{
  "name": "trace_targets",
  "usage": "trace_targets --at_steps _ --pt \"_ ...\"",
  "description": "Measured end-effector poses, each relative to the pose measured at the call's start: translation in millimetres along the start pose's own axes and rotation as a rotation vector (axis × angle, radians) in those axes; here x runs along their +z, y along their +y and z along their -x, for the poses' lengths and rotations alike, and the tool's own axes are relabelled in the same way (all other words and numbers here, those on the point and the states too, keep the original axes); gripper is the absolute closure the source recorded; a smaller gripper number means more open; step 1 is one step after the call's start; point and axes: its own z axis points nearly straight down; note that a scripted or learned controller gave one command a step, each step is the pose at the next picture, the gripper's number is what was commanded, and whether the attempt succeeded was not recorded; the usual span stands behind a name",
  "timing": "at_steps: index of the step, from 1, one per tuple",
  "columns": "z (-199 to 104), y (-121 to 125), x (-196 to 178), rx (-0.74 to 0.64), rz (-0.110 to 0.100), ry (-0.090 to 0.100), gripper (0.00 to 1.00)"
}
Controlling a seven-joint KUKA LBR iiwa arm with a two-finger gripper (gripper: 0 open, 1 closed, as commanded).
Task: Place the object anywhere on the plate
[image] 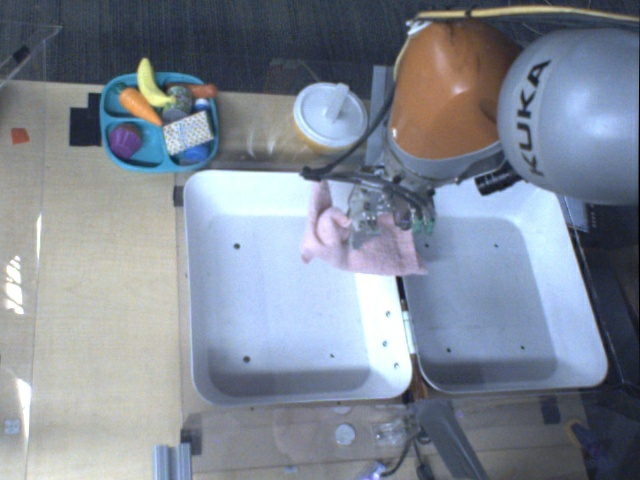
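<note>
A pink cloth [340, 240] hangs crumpled over the upper right corner of the left bin [270, 318], near the seam between the two bins. My gripper [366, 216] sits right at the cloth's top and is shut on it, with folds drooping below and to both sides of the fingers. The blue divided plate [107, 120] lies on the bench at the far upper left, outside the bins. It carries several toy foods, among them a banana [150, 83] and a carrot [138, 105]. The plate is well to the left of the gripper.
A yellow cup with a white lid and straw [330, 114] stands just behind the left bin, between the plate and the arm. The right bin [500, 308] lies under the arm's wrist. The bulky orange and grey arm [450, 88] covers the upper right.
</note>
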Motion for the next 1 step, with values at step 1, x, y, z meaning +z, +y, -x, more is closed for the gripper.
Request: trace_targets --at_steps 1 --pt "0.1 -0.2 -0.1 0.0 0.0 0.0 0.0"
